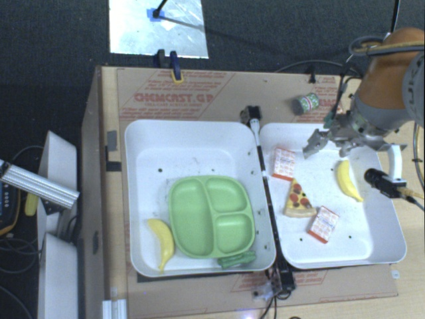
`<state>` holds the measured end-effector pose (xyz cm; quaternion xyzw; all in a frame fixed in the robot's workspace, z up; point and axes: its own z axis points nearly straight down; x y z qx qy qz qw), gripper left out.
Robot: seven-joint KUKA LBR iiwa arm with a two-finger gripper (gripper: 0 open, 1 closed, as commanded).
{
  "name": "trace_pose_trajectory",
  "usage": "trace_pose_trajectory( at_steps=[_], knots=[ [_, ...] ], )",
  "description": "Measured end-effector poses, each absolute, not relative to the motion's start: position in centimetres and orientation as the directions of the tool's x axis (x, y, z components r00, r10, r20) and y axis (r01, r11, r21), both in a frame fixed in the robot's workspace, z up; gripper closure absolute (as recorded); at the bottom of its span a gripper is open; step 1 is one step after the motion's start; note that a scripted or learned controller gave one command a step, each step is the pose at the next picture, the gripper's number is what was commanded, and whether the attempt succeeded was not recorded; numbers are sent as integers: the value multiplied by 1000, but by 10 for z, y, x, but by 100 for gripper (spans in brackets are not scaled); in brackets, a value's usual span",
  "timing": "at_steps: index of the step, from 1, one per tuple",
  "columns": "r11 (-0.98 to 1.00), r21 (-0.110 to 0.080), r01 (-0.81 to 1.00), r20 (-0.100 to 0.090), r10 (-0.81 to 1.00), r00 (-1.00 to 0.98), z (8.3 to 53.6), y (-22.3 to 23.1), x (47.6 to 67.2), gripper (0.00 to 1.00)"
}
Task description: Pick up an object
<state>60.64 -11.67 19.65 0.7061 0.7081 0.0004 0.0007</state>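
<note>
Green stick-shaped piece (236,260) nearest you, front of left white bin (143,151), touching green three-compartment plastic plate (211,215). Yellow banana (161,242) just left of plate. Right white bin (385,244): two red-and-white cards (323,224) (283,163), one pizza slice toy (297,199) between them, second yellow banana (347,180) near right wall. Count two bananas, two cards. Grey two-finger gripper (330,143) above bin's far edge, fingers spread, nothing between them. Small green can (307,103) beyond on cardboard.

Lighting was even, bright overhead; white bins (199,135) slightly overexposed; metal sheet (158,18) near top edge glared; shadows soft; overall image grainy, mildly soft.
</note>
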Motion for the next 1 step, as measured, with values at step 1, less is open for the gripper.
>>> trace_pose_trajectory(
  at_steps=[1],
  knots=[
    [2, -1, 1000, 0, 1000, -2, 101, -104, 572, 0]
  ],
)
